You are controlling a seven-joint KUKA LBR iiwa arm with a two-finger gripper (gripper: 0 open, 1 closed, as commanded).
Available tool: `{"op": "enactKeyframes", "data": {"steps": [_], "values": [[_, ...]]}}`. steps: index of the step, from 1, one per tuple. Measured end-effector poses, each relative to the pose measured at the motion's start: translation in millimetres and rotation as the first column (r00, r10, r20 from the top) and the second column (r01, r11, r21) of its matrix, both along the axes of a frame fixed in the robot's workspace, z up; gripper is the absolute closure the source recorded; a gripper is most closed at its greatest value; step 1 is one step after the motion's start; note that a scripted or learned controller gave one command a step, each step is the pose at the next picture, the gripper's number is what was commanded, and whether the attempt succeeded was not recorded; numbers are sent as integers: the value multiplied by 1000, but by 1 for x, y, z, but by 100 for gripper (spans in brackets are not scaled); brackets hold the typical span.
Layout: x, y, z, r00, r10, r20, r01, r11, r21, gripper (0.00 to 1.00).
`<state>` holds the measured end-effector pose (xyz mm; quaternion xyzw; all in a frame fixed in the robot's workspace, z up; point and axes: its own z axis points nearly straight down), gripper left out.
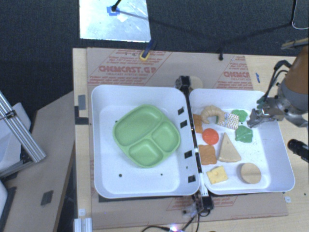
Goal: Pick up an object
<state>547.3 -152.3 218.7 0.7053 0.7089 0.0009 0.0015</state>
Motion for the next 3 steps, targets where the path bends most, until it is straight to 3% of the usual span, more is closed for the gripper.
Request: {"op": "enactKeyframes", "data": {"steps": [1,3], "values": [[1,0,5,1000,0,-1,0,1000,1,100],[16,109,5,1000,3,-1,-3,1000,2,100]]}}
